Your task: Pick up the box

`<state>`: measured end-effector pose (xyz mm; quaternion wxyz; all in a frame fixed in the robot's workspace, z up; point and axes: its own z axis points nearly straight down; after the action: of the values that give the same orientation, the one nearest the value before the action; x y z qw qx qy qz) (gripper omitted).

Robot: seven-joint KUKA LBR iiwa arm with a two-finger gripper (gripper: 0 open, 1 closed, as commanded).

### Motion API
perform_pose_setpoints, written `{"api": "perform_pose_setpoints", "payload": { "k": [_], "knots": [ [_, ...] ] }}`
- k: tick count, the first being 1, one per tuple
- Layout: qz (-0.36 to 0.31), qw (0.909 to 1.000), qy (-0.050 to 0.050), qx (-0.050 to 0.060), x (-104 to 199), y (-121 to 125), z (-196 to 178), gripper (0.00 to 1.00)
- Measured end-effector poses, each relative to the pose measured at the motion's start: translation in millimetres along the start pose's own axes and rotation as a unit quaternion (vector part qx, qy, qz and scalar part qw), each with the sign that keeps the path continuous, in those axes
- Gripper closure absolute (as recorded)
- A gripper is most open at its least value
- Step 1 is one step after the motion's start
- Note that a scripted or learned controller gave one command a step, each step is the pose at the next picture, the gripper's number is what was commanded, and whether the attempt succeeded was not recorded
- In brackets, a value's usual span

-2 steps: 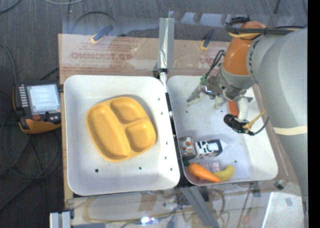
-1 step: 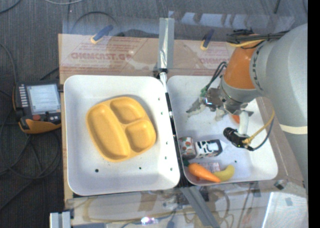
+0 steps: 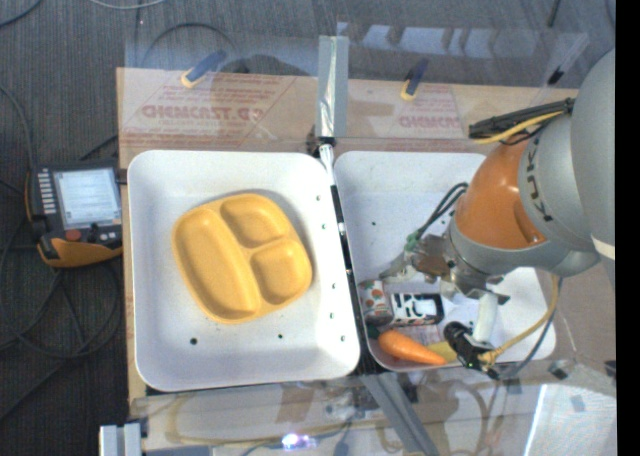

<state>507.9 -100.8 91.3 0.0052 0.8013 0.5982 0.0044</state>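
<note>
A small white box (image 3: pixel 414 306) with black print lies near the front left corner of the right bin (image 3: pixel 400 194). My gripper (image 3: pixel 440 287) hangs low right over the box, its wrist covering the box's right end. I cannot see whether it touches the box. An orange carrot (image 3: pixel 410 348) lies just in front of the box against the bin's front wall.
A yellow divided plate (image 3: pixel 243 256) lies in the middle of the left bin (image 3: pixel 160 344). A small patterned item (image 3: pixel 375 296) sits left of the box by the wall between the bins. The arm's orange band (image 3: pixel 500 206) spans the right bin's right half.
</note>
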Motion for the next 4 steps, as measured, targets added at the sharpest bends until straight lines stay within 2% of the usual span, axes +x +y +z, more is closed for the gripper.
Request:
{"api": "perform_pose_setpoints", "payload": {
  "k": [1,2,3,4],
  "knots": [
    [0.012,0.9999,-0.001,-0.001,6.1,84.4,2.0,0.0],
    [0.118,0.9928,-0.002,0.02,-6.2,167.2,5.2,0.0],
    [0.071,0.9975,0.0,0.004,3.6,68.5,1.9,0.0],
    [0.089,0.996,-0.002,0.002,-0.8,137.8,3.9,0.0]
  ]
}}
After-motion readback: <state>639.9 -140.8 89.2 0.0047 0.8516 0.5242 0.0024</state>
